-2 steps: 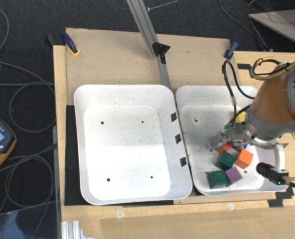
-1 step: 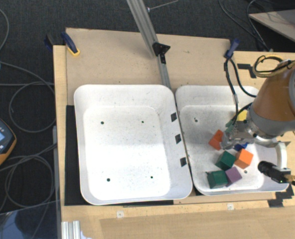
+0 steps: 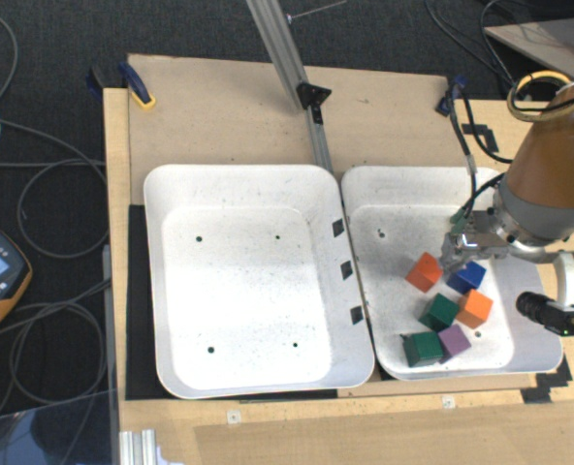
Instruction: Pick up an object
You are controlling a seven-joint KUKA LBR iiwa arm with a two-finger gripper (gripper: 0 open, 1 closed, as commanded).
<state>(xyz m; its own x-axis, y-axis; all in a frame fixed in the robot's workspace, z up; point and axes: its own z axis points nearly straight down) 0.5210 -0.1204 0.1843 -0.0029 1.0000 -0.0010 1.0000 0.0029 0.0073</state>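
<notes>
Camera view: the two-finger gripper (image 3: 464,247) of the grey and orange arm hangs low over the right-hand shallow white plastic bin (image 3: 394,211), just far of a loose cluster of small blocks. The small blue cube (image 3: 467,276) lies immediately near-side of the fingertips and the tilted orange cube (image 3: 424,271) just to their left; whether either touches the fingers cannot be told, and nothing is seen between them. Whether the fingers are parted or closed cannot be told. Nearer the front wall lie a second orange cube (image 3: 477,307), a green cube (image 3: 441,312), a small purple cube (image 3: 453,340) and a dark green block (image 3: 423,348), packed closely. The speckled floor is flat and bare to the left of the cluster, giving room there. The left-hand white bin (image 3: 239,289) holds no blocks.
</notes>
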